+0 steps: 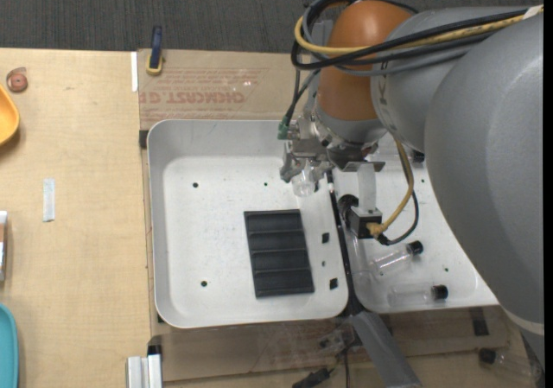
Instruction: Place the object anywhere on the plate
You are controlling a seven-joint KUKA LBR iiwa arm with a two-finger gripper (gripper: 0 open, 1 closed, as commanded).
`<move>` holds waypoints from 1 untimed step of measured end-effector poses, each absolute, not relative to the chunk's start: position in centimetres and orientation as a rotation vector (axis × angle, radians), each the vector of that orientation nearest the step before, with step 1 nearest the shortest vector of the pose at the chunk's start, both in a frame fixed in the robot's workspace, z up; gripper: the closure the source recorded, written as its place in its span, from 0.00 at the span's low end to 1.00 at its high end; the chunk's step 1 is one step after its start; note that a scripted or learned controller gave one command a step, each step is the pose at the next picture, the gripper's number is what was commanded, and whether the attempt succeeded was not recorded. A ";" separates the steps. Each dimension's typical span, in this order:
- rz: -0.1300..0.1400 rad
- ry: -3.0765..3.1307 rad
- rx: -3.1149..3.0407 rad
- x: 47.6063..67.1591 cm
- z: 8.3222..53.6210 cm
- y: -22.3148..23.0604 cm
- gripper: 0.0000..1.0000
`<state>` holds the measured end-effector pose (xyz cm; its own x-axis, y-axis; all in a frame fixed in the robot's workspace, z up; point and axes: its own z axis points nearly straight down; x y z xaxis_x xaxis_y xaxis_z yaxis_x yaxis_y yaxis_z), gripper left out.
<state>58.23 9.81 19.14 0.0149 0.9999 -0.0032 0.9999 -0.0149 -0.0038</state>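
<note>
- Plate point(278, 252), black and ribbed, lies flat on the floor of the bin on the view's left point(199, 231), toward its near right corner; from where I stand nothing rests on it.
- Above it, the gripper point(304, 172) hangs over the far right corner of that same bin, close to the wall shared with the other bin, and well short of the plate.
- Whether the gripper is wide, narrow or closed on something I cannot tell; the wrist and its cables point(346, 41) crowd the tip.
- A pale, glassy bit point(302, 184) shows right at the tip. It might be the object in the grasp or just part of the tool; it is too small and blurred to say.
- In the bin on the view's right point(389, 295) lies a clear piece with a dark cap point(396, 258), and a small dark piece point(439, 293) sits near the front wall; either could be the task's object, still unpicked.
- My reading is that the placing is not yet done. If something is held, what remains is a short carry toward the near side and a release over the plate; if not, the pick remains too.
</note>
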 end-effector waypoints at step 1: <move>0.006 -2.565 -1.814 61.7 20.7 11.6 1.00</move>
